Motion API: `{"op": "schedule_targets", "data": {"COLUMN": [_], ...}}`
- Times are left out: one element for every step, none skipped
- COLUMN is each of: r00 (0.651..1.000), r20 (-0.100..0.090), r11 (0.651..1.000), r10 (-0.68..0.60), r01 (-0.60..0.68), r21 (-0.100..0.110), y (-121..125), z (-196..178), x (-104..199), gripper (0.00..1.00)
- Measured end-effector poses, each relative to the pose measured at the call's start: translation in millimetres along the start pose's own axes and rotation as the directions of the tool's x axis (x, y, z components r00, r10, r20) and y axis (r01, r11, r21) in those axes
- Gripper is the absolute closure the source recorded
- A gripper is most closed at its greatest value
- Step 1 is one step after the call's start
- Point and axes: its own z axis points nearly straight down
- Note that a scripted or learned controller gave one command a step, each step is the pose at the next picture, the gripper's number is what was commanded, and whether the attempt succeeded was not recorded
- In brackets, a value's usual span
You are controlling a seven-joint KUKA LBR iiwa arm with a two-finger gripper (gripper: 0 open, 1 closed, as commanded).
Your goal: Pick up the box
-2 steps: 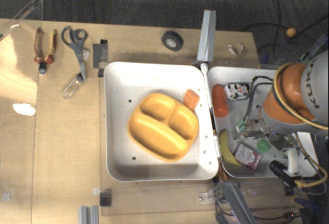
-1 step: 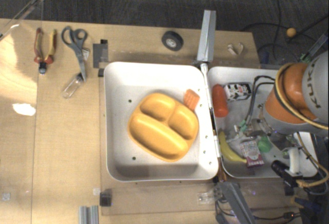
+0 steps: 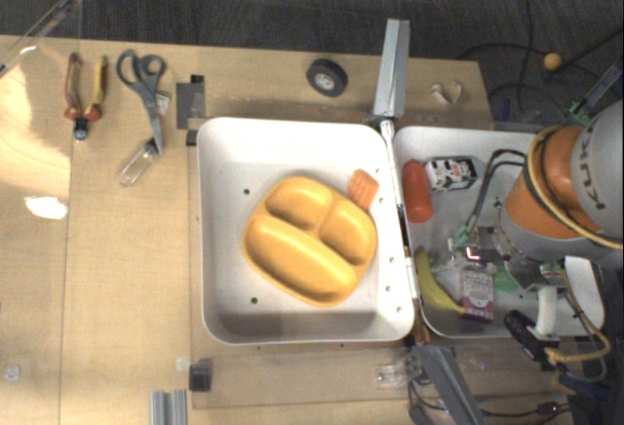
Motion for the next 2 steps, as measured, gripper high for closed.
{"op": "schedule_targets", "data": {"r00": [1.000,1.000], "r20": [-0.001,-0.001], "r11": [1.000,1.000], "r10": [-0.005,-0.006], "r01": [0.005,0.005], "r21": [-0.006,-0.006], "y": [3.2,3.0], "z": [-10.9,-10.9], "x": [1.7,1.7], "gripper": [1.00,0.00]}}
